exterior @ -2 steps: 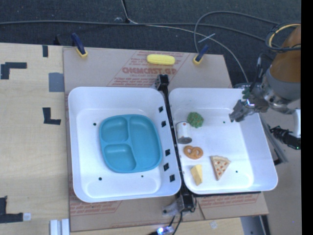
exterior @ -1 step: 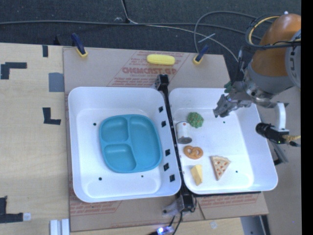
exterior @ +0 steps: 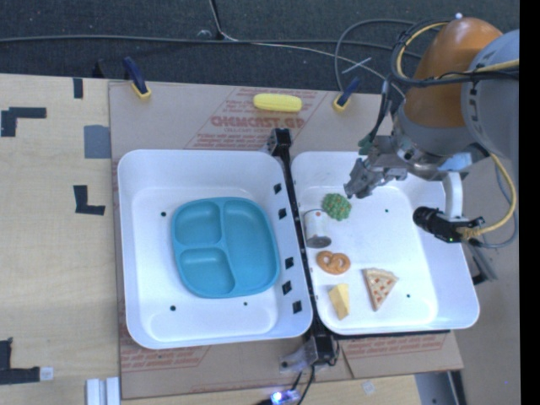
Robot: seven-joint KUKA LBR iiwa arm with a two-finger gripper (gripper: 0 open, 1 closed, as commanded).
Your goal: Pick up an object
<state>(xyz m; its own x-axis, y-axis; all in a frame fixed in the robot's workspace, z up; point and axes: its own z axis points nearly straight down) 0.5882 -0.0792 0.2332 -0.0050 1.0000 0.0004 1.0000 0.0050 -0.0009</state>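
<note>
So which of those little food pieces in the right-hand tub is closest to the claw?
The green broccoli. It lies just below-left of the gripper, while the pretzel, pizza slice and cheese wedge sit farther toward the bin's front.

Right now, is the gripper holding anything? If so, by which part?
Nothing is seen held. The gripper hovers just right of the green broccoli piece in the right bin, nothing between its fingertips.

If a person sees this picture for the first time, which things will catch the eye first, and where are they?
The blue divided tray stands out first, lying alone in the left bin. Next comes the arm's gripper, poised over the right bin just beside the green broccoli, with a pretzel, pizza slice and cheese nearer the front.
</note>
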